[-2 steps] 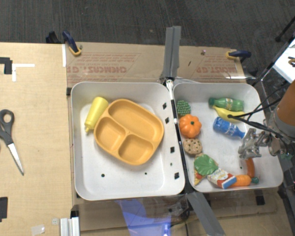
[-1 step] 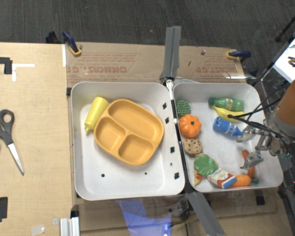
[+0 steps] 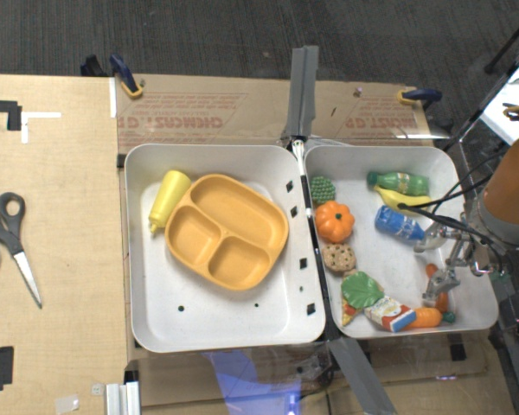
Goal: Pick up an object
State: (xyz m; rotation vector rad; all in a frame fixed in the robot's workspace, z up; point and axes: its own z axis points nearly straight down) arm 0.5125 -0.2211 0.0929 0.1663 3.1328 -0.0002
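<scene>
The claw [image 3: 441, 288] hangs low at the near right of the right bin [image 3: 432, 154], just above a carrot [image 3: 422, 318]; I cannot tell how wide it stands. It should descend straight, avoiding the nearby carton [image 3: 389, 314].

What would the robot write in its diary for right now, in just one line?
stage: reaching | gripper: low over right bin, near edge | nearest: carrot | held: nothing seen | left bin: orange tray, yellow bottle
</scene>
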